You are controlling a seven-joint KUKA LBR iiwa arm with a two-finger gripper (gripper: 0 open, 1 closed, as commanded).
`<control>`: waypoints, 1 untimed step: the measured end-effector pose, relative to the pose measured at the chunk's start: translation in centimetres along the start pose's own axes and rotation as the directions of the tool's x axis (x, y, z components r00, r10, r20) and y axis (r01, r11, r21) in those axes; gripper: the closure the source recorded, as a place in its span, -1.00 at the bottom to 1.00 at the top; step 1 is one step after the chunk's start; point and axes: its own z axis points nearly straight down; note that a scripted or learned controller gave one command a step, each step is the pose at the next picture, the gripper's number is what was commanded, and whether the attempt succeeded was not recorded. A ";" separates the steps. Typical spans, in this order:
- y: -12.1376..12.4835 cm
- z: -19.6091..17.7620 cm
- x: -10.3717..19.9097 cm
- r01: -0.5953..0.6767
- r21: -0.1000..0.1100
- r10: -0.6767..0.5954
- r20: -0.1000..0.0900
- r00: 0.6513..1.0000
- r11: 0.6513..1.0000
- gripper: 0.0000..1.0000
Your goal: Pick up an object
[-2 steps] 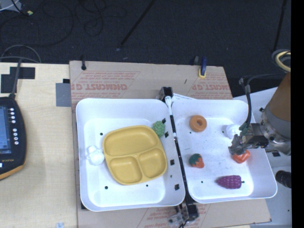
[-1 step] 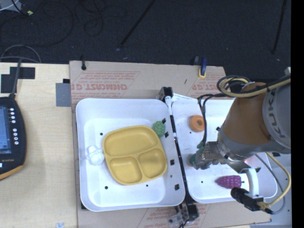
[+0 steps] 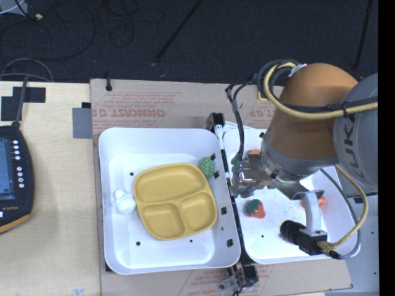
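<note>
A small red and green toy (image 3: 254, 209) lies on the floor of the right bin (image 3: 266, 246), toward 9 o'clock from that bin's middle and near the wall it shares with its neighbour. Nothing touches the toy. The gripper (image 3: 245, 176) hangs just at the toy's 12 o'clock, close to that same wall, and whether it is spread or closed cannot be told, because the wrist hides it from above. The arm (image 3: 308, 116) covers much of the bin's far half with its broad orange and grey body. At the toy's 3 o'clock, well apart from it, an orange piece (image 3: 320, 200) peeks out, mostly hidden by the arm. Across the wall, the left bin (image 3: 123, 147) holds a yellow plate (image 3: 174, 200) with three compartments lying flat in its middle. A green lump (image 3: 207, 164) sits at the plate's 2 o'clock, touching its rim or just beside it. A white lump (image 3: 124, 202) rests against the plate's edge at 9 o'clock. Both bins stand on a cardboard sheet (image 3: 154, 106) on the bench (image 3: 55, 245). A handheld controller (image 3: 11, 177) lies on the bench, far out at the left bin's 9 o'clock.
</note>
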 end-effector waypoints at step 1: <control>0.0 -9.4 -5.4 -0.015 -0.001 0.015 0.006 1.000 1.000 1.00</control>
